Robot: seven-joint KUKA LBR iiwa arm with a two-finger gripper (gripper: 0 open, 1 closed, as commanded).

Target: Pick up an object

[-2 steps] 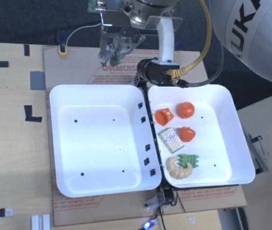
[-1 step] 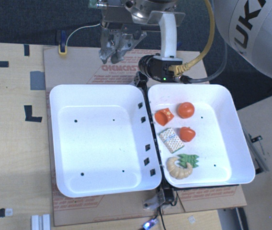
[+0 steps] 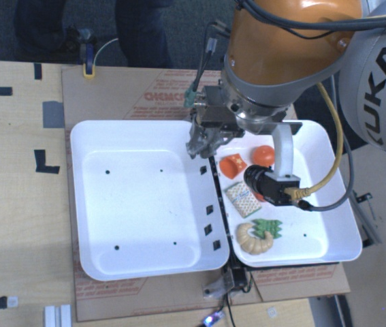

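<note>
Orange-banded arm (image 3: 295, 26) hangs over the right bin (image 3: 315, 247); whether the gripper (image 3: 203, 142) is clenched or released I cannot tell. It sits near the divider at 10 o'clock, so descend squarely over 1 piece. Candidates: red block (image 3: 231, 165), tomato (image 3: 263, 155), patterned packet (image 3: 242, 199), tan-and-green toy (image 3: 257, 235). Left bin (image 3: 90, 142) holds nothing.

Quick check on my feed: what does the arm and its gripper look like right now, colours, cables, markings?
The arm is grey with dark KUKA lettering on its side and a glossy orange band above the wrist. Black cables loop over the band, and a yellow cable curves down to a black and orange part. The gripper is dark grey metal, hanging from a silver wrist flange.
</note>
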